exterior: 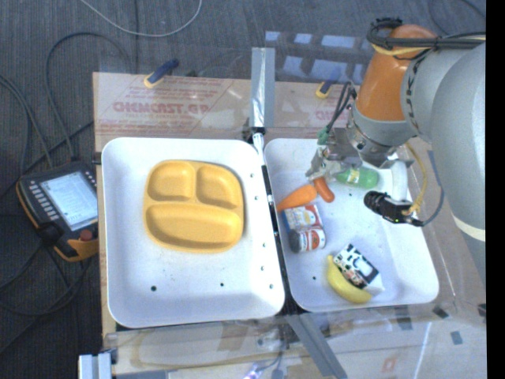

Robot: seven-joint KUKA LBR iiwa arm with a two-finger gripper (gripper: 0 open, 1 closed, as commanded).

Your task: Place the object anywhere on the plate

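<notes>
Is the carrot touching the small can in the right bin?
Touching. The camera view shows the carrot lying against the top of the can, with no bin floor visible between them.

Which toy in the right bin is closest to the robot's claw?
The carrot. Its tip lies right under the gripper, while the can and banana lie farther down the bin.

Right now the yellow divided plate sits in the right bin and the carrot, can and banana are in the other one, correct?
Not quite. The camera view shows the yellow divided plate in the left bin; the carrot, can and banana lie in the right bin.
</notes>
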